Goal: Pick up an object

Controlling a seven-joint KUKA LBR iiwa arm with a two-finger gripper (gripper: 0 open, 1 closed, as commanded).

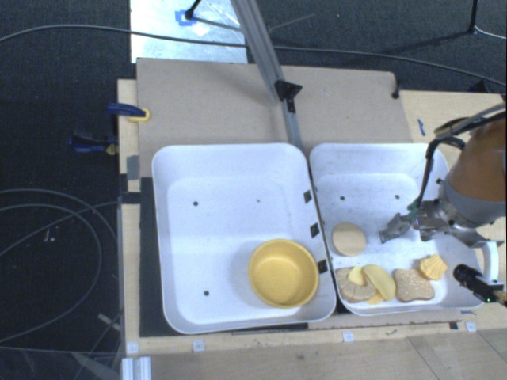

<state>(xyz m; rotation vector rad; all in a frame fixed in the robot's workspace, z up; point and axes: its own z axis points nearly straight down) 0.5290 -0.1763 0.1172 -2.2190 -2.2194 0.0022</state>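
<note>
My gripper (394,230) hangs low over the right bin (372,165), near its middle. The arm's orange band (479,165) rises to its right. Just left of the gripper lies a round tan disc (348,239). Along the bin's front edge sit a brown round piece (356,291), a yellow banana-like piece (380,282), a toast-coloured slice (413,285) and a small yellow crinkled piece (432,267). Nothing shows in the gripper's grasp.
A yellow bowl (283,271) stands at the front right of the left bin (214,180). A slanted metal pole (265,50) crosses the bench behind the bins. A black part of the arm (475,283) overhangs the right bin's front right corner.
</note>
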